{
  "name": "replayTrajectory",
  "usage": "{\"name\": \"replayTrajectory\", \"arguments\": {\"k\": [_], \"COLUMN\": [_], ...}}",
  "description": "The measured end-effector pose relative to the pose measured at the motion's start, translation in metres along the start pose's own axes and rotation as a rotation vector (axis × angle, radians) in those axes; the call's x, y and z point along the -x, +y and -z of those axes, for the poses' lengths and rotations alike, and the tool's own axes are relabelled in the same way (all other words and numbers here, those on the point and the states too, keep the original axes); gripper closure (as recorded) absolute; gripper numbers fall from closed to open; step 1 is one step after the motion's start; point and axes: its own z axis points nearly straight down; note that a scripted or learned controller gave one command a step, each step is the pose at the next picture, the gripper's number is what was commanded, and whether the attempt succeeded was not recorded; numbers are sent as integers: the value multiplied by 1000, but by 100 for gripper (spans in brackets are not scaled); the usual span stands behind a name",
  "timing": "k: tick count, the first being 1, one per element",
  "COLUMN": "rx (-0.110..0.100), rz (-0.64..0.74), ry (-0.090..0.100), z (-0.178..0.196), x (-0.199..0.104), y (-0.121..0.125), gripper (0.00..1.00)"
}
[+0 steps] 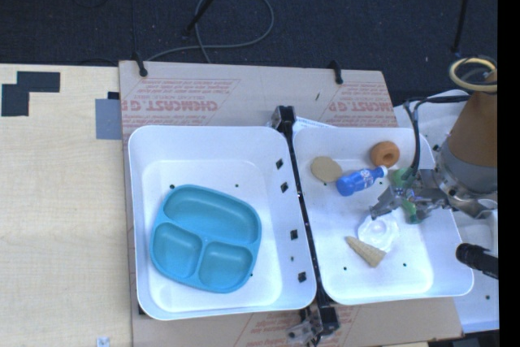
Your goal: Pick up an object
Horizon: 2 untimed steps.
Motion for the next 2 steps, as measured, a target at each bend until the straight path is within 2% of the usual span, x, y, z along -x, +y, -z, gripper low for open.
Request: {"name": "replayTrajectory", "arguments": {"k": [1, 2], "rx": [10, 6], "rz": [1, 1], "ry": [-2, -1], "z": [5, -41], "x": [0, 4], "y": [2, -3], "gripper": [0, 0]}}
